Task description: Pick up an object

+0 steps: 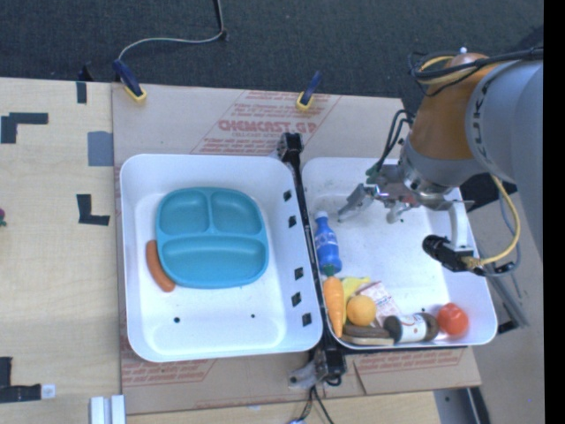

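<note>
Above the right bin (pixel 484 312), the gripper (pixel 375 200) was seen with jaws spread and nothing held. The blue bottle (pixel 327 245) lay just beside the bin's left wall, below the gripper. No object had yet been grasped; the pick remained to be done.

tray (pixel 212 237) in left bin (pixel 141 325), bottle (pixel 327 246) in right bin (pixel 481 303)

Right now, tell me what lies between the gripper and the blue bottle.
Nothing: in the camera view, bare white bin floor runs from the gripper down-left to the bottle.
</note>
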`<state>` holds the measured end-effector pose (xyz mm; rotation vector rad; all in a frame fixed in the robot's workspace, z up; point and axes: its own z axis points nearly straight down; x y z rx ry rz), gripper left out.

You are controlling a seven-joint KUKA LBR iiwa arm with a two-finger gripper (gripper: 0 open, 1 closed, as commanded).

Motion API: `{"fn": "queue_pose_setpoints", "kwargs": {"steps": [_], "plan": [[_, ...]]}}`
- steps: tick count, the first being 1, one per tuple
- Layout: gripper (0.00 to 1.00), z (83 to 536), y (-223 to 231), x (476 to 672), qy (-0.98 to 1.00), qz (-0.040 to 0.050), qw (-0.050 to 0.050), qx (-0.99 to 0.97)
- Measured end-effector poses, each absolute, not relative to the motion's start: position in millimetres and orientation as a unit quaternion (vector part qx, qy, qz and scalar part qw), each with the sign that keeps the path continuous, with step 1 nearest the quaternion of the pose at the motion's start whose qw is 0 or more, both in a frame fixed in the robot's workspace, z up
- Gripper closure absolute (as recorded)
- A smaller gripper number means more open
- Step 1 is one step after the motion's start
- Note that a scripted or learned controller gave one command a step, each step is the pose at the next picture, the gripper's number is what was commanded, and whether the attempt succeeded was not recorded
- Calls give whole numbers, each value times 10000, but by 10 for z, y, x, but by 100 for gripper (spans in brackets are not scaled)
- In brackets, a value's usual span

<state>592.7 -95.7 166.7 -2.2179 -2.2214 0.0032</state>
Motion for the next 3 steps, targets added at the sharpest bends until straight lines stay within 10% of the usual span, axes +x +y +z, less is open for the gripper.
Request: {"fn": "queue_pose_setpoints", "kwargs": {"steps": [1, 2, 3], "plan": [[100, 1765, -959, 5928, -7078, 12, 11, -7065], [100, 2253, -704, 4836, -7073, 4, 4, -7069], [100, 2500, -654, 5743, -7074, 3, -2, -7068]]}}
